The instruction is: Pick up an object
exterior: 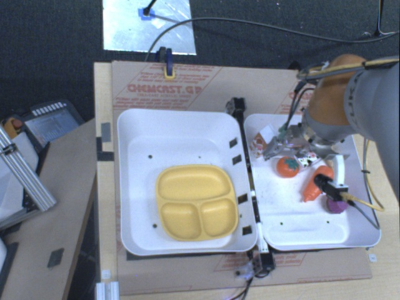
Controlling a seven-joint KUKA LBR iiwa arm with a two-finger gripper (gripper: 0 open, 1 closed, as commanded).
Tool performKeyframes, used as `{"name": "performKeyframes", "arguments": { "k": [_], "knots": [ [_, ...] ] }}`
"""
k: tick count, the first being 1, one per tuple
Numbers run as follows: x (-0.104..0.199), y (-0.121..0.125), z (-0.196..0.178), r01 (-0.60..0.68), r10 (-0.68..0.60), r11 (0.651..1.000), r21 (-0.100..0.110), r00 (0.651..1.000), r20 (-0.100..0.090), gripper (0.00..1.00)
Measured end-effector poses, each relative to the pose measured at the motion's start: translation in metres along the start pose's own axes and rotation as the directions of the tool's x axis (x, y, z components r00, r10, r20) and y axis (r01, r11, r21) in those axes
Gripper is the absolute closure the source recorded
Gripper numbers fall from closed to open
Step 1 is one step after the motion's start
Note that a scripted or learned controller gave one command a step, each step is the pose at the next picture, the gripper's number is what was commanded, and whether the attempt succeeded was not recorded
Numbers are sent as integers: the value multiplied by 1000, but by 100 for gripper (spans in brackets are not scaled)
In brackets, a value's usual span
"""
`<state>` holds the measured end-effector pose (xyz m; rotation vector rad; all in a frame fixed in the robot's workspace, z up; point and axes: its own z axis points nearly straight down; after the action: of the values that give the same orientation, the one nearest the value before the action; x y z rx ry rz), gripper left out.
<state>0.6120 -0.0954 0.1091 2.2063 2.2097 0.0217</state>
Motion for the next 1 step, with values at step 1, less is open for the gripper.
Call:
{"name": "performKeyframes", "arguments": {
  "k": [1],
  "knots": [
    [1, 0, -9, 0, 0, 1000, 1, 1000, -1, 100]
  ]
}}
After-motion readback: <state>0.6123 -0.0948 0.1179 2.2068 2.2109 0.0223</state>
